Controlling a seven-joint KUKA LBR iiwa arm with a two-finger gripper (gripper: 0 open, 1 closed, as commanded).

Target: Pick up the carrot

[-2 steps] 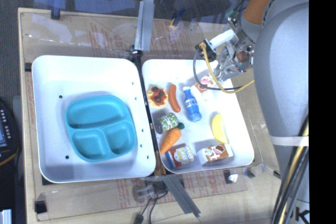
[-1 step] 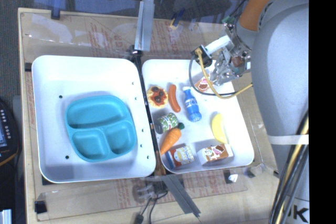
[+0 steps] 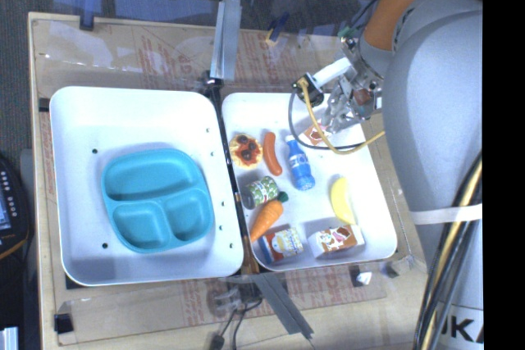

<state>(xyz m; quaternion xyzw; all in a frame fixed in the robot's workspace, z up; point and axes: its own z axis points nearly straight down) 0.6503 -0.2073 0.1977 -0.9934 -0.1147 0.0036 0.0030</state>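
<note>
The carrot (image 3: 267, 217), orange with a green top, lies tilted near the front left of the right bin (image 3: 376, 205), beside a green can (image 3: 261, 191). My gripper (image 3: 326, 109) hangs over the bin's back right area, well behind and to the right of the carrot, with yellow cable looped around it. It is nowhere near the carrot. A small red-and-white carton (image 3: 315, 135) lies just below the gripper.
The right bin also holds a pizza slice (image 3: 244, 149), a sausage (image 3: 271, 152), a blue bottle (image 3: 300, 165), a yellow fruit (image 3: 342, 200) and two small cartons (image 3: 285, 243) (image 3: 336, 239). The left bin (image 3: 74, 143) holds a blue divided tray (image 3: 154, 197).
</note>
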